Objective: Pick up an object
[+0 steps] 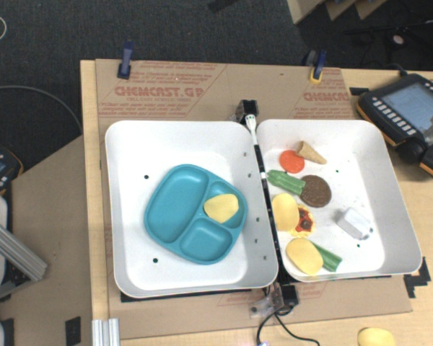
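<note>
Your tabletop (202, 85) carries two white bins: the left bin (130, 193) and the right bin (375, 171), touching along their inner edges. In the left bin lies one teal divided plate (177, 211), its long axis running from upper left to lower right, with one yellow oval piece (221, 207) in its right-hand compartment. The loose objects you can pick from sit in the right bin, mostly on its left side. There are two more yellow ovals (284, 211) (304, 256), one brown disc (315, 191), and one white block (354, 223) set apart to the right. Two green sticks (285, 182) (327, 258) both lie with their long axes running upper left to lower right. One red round piece (291, 162) touches one tan cone (310, 152), and one small red-and-yellow piece (304, 223) lies beside the upper oval. You cannot tell whether the hand is released or clenched.
</note>
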Robot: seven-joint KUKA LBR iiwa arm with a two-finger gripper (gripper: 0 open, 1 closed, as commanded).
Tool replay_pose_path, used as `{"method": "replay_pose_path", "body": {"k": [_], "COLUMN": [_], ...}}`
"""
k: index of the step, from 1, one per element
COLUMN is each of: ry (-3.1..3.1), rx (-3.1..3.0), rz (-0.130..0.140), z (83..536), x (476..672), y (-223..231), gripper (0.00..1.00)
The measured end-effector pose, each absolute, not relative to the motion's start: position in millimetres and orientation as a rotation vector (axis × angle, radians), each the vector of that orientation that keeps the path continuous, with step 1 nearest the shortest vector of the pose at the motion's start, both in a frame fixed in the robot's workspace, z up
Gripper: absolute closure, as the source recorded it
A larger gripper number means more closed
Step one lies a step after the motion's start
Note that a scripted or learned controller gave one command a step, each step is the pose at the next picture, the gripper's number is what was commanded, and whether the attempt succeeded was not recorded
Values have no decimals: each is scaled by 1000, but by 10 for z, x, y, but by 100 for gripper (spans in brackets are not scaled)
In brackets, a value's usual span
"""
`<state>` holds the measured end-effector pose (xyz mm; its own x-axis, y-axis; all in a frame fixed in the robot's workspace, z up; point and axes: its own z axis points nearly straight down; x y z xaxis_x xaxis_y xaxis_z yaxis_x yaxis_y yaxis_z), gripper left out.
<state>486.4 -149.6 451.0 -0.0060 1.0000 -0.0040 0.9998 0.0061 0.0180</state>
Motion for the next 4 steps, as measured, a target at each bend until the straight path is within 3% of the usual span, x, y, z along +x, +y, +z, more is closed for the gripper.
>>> {"method": "replay_pose_path", "body": {"k": [1,2,3,4], "ry": [2223,2210,2225,2224], "rx": [2228,2204,2228,2227], "rz": [-6,17,-7,-6], "z": [3718,5455,4443,3754], "x": [4786,4797,4789,4789], "y": [-1608,-1536,-1598,-1634], "gripper": [100,100,100,100]}}
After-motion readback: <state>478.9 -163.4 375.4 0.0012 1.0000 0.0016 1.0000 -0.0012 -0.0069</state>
